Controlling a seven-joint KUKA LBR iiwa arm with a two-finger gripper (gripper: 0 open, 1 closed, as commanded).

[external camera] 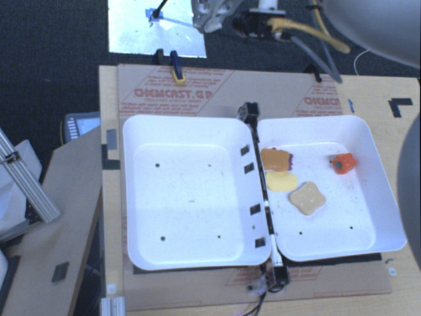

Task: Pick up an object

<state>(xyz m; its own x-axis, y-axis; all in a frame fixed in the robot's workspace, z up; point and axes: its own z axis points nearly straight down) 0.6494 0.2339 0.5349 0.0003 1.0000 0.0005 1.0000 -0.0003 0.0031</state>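
The right bin [381,222] holds several small objects. An orange-brown piece with a purple edge [276,159] lies by the bin's left wall. A flat yellow piece [281,182] lies just below it. A tan, biscuit-shaped piece [307,198] rests beside the yellow one, touching or nearly touching it. A red-orange object with a green spot [343,163] sits apart at the right. My gripper [212,8] hangs high at the top of the view, beyond the bench's far edge and far from both bins, with nothing visible in it.
The left bin [141,242] adjoins the right one along a clipped seam [258,189]. A shiny metal plate [154,18] lies behind the bench. A yellow and blue clamp [176,68] grips the far edge. Cables [309,35] and the grey arm [375,12] fill the top right.
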